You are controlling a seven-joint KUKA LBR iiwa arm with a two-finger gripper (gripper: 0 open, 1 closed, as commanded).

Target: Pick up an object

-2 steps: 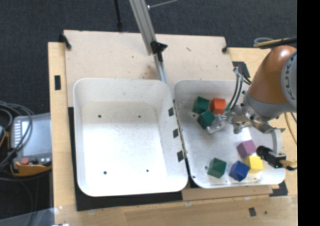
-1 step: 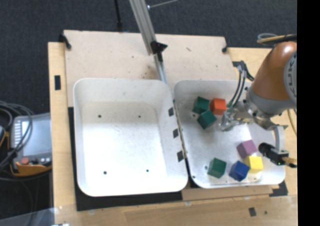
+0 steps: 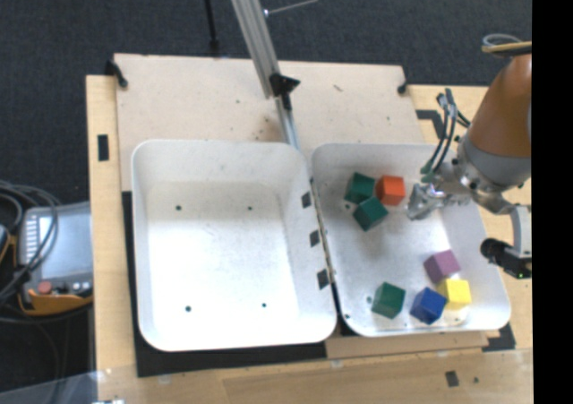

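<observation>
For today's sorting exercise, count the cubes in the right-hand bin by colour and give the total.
Green cubes: 3
Orange cube: 1
Purple cube: 1
Yellow cube: 1
Blue cube: 1
Total: 7
</observation>
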